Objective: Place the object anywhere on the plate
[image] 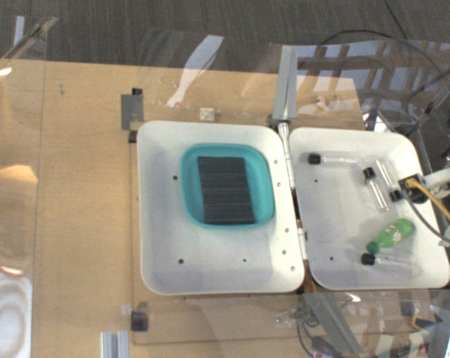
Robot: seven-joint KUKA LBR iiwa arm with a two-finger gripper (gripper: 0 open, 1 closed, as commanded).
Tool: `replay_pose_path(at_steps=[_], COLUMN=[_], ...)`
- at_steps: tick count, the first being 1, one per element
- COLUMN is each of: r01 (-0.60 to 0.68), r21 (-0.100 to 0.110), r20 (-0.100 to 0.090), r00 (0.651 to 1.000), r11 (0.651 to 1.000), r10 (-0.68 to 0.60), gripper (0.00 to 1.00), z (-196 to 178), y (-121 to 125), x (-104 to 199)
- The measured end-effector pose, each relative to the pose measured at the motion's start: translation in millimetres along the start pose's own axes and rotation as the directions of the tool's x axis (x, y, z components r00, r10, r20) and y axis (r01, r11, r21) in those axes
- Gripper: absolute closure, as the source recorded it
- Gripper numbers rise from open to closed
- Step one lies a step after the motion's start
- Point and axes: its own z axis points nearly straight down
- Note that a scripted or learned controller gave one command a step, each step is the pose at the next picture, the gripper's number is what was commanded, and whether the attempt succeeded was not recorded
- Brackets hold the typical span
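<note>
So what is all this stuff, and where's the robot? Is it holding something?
You are looking down from a camera fixed above a wooden bench. Two shallow white trays sit side by side. The left tray holds a teal plate with a dark ribbed pad lying on it. The right tray holds a small green bottle and a few clear tubes with black caps. The robot is an arm that reaches in from the right; at that edge you can see part of it over the right tray. I can't tell from here whether it is holding anything. Its job is to put something onto the plate.
</note>
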Motion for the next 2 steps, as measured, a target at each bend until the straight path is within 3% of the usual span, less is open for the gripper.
replay_pose_path(at_steps=[2], r01=[0.0], r21=[0.0], r20=[-0.002], r00=[1.0], r11=[1.0], r10=[0.0], gripper=[0.0], z=[15.0], y=[0.1], x=[0.1])
